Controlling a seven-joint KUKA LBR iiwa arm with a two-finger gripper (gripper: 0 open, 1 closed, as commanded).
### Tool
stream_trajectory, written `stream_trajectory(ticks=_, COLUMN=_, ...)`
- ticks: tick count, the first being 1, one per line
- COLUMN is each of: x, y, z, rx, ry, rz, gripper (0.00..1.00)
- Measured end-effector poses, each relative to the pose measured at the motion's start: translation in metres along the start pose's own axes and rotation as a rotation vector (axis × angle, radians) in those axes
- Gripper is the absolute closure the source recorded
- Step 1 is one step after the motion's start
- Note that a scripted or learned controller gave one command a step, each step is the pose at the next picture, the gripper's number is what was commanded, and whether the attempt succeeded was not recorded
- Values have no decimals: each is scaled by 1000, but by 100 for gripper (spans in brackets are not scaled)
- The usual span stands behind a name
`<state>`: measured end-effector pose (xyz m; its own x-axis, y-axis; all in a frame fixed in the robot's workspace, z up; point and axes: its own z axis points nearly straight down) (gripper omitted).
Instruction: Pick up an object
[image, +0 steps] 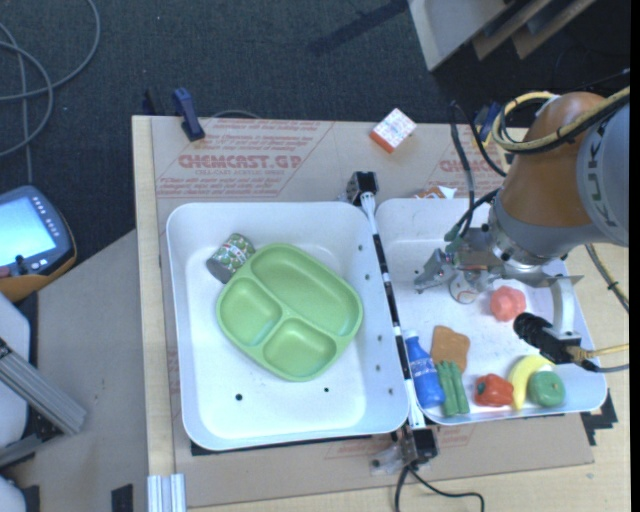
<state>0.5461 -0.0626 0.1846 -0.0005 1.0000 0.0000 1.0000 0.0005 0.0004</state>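
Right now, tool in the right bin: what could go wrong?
1. The tool hangs beside the pink piece, not over it; closing here may miss.
2. The banana, red piece and green ball sit packed together; grabbing one could drag the others.
3. The blue tube hugs the bin wall, leaving little room.

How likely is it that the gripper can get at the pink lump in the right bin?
Probably yes. The pink lump lies uncovered on the floor of the right bin, close beside the gripper. Nothing rests on it, and the orange slice sits apart from it.
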Motion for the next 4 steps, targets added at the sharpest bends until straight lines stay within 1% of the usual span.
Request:
stream_trajectory(ticks=1, x=-77, y=55, z=-14, rx=-8, ry=-6, rz=4, gripper=0)
stream_trajectory(ticks=2, x=-106, y=42, z=31, rx=6, ry=0, rz=4, gripper=0)
stream_trajectory(ticks=3, x=-123, y=23, z=53, rx=-3, ry=2, rz=3, gripper=0)
stream_trajectory(ticks=4, x=-134, y=26, z=65, rx=-12, ry=2, rz=0, gripper=0)
